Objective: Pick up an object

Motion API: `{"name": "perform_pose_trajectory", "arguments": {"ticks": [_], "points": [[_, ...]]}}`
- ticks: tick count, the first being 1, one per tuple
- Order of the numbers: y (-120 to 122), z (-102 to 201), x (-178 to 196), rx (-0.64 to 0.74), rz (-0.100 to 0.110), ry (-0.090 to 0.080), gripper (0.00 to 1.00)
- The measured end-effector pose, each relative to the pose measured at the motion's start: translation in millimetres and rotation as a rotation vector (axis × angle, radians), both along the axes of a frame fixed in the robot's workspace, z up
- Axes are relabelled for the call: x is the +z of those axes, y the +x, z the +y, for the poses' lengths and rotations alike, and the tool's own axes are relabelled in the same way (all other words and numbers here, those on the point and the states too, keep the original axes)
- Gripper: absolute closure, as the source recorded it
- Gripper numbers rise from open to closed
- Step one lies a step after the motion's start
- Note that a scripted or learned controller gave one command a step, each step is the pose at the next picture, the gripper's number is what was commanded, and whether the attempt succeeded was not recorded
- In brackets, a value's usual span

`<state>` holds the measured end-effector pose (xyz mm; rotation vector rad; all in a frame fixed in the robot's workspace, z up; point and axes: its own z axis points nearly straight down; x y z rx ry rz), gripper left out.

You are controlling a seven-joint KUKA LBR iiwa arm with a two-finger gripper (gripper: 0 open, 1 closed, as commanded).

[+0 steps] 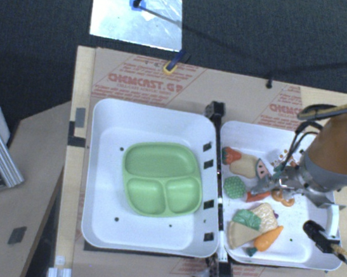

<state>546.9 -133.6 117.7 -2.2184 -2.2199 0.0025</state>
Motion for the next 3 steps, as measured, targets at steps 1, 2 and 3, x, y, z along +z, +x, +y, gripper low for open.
{"name": "perform_pose_trajectory", "arguments": {"ticks": [1,2,3], "points": [[3,0,-30,0.000,-0.009,-0.001,0.00],[5,-2,-17,0.000,-0.018,-0.006,1.00],[5,-13,39,-0.002,-0.010,-0.003,1.00]]}}
